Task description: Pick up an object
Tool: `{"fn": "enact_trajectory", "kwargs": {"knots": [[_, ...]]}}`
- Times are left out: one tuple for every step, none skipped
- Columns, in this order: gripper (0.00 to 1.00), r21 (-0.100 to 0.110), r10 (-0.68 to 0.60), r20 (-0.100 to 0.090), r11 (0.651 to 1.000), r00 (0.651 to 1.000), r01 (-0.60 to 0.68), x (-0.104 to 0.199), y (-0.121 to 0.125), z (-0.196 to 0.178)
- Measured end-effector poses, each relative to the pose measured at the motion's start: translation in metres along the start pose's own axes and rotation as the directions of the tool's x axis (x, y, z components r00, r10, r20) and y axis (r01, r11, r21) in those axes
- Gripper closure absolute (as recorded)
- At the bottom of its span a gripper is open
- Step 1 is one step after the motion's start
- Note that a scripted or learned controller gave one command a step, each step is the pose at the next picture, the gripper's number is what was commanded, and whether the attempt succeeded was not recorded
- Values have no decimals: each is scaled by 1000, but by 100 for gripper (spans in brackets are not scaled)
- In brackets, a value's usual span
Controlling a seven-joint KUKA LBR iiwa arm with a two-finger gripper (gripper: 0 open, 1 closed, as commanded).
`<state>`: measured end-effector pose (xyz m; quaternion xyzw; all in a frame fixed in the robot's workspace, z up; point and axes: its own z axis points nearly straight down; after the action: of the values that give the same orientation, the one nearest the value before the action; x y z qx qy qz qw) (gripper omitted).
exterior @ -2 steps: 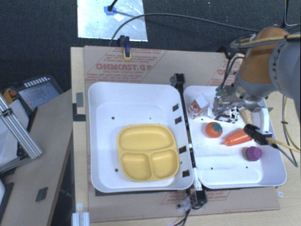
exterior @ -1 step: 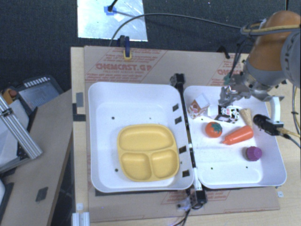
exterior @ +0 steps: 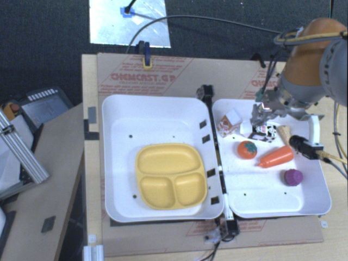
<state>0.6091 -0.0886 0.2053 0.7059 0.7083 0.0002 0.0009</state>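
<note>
Yellow and moulded into three compartments, a plastic tray [exterior: 171, 175] lies at the near side of the left white bin [exterior: 117, 145], while the right white bin [exterior: 272, 200] holds a small purple knob-like toy [exterior: 293, 176], an orange plastic carrot [exterior: 275, 156] and a red-orange tomato toy [exterior: 246, 149], with a small white-and-brown carton [exterior: 229, 122] farther back. The grey arm's gripper [exterior: 262, 118] hangs low over a black-and-white patterned toy [exterior: 265, 131] near that bin's far side. Whether it is apart or clamped I cannot tell; this looks like the descent to grasp, and the next move calls for closing squarely before lifting.
</note>
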Motion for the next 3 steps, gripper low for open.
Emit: {"fn": "enact_trajectory", "kwargs": {"knots": [[100, 1, -6, -3, 1000, 1000, 6, 57, -14, -9], [100, 2, -5, -3, 1000, 1000, 5, 100, -39, -20], [100, 3, -6, -3, 1000, 1000, 6, 147, -59, -10]]}}
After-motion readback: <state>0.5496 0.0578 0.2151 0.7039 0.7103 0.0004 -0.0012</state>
